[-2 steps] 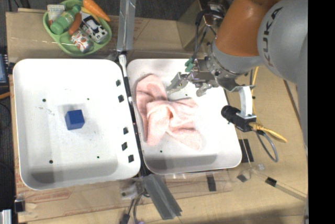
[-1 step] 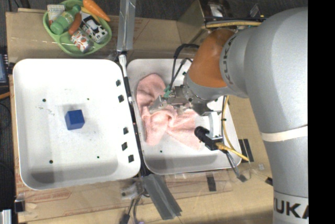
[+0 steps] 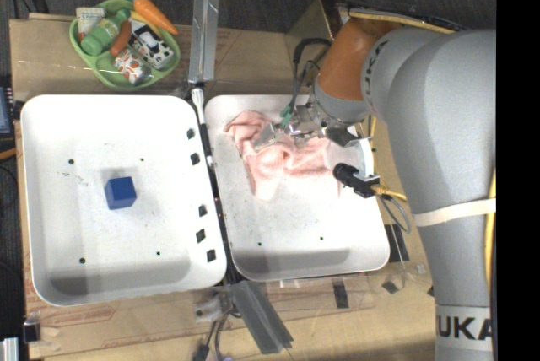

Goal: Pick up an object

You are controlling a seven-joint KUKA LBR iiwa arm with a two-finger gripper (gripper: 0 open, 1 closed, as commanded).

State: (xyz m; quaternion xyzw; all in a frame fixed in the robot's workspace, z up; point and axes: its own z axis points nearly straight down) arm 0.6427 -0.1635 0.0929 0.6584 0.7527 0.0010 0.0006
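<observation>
A crumpled pink cloth (image 3: 274, 155) lies in the upper middle of the right bin (image 3: 295, 254). My gripper (image 3: 283, 132) is down on the cloth's top part, reaching in from the right under the grey arm with its orange band. Metal fingers press into the folds, and cloth bunches around them. A blue cube (image 3: 121, 192) sits alone in the left bin (image 3: 51, 182), far from the gripper.
A green bowl (image 3: 93, 68) holding toy food, with a carrot on top, stands behind the left bin. A grey metal bar (image 3: 201, 35) stands upright behind the divider between the bins. The arm's large grey body covers the right side of the bench.
</observation>
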